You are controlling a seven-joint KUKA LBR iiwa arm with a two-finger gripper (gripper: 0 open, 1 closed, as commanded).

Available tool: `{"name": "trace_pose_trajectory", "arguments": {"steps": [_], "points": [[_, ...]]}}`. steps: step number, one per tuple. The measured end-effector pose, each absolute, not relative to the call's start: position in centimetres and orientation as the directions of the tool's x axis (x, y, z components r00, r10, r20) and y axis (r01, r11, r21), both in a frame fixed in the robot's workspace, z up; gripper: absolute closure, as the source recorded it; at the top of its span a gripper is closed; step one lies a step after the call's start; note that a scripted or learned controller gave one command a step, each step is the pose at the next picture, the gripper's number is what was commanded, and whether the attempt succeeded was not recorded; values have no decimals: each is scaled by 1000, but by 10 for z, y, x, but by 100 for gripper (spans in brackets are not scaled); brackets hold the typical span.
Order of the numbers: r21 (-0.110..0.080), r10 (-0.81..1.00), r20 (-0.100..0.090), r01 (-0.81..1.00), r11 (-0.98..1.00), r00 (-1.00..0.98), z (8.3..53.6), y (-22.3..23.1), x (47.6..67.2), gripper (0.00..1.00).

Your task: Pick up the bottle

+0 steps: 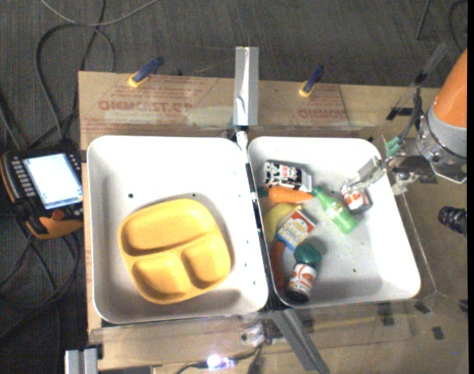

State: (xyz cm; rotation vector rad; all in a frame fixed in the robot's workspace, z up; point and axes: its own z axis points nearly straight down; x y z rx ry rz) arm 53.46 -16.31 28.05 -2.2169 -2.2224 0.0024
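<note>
Green bottle [334, 211] beside red-labelled can [357, 199], lettering too small to read.

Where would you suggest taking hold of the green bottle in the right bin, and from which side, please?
Grip the green bottle across its wider lower body, coming down from above. It lies tilted, cap toward the carrot, with a small can close on its right and a yellow packet on its left, so the hand should probably close across the body's short width.

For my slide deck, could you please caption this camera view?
Arm's pincer poised in the right bin beside the green bottle; a yellow tray sits in the left bin.
</note>
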Motion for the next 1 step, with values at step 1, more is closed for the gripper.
{"name": "trace_pose_trajectory", "arguments": {"steps": [1], "points": [[-1, 1000, 1, 1000, 30, -30, 136, -155, 555, 0]]}}
